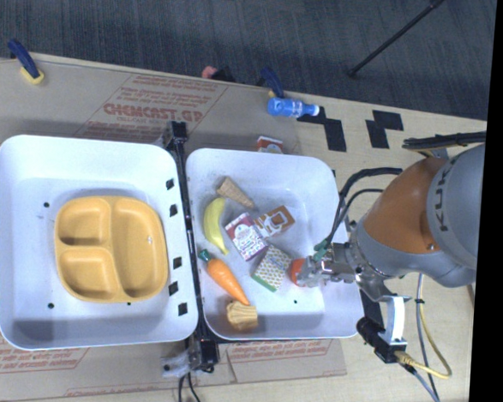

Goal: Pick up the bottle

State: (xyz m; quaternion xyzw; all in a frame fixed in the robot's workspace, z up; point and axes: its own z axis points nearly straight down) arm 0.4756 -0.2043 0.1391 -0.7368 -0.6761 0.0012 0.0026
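- Camera view looks down on a cardboard sheet laid over the bench; red print on it near the top reads roughly "CHEMCAST GP", with smaller lines too faint to read.
- Left bin holds a yellow divided tray with three compartments, lying flat near the bin's centre.
- Right bin holds a cluster of toy food items: a tan cone-shaped piece near the top, a banana along the left side, a carrot below it, and a tan bread-like chunk by the lower wall.
- Small cartons lie in the middle of that bin: a red-and-white box, a brown packet touching it, and a green-patterned packet just below; their lettering is too small to read.
- A red, tomato-like item sits just right of the green packet.
- Gripper is down inside the right bin at its right side, right beside the red item; whether its fingers are spread or closed, and whether anything is between them, I cannot tell.
- Arm's grey housing with the orange band sits over the bin's right edge; part of the letters "KU" shows on the grey shell.
- Blue bottle lies on its side on the cardboard outside both bins, beyond the top wall of the right bin and well apart from the gripper.
- Blue clamps grip the cardboard's top edge.
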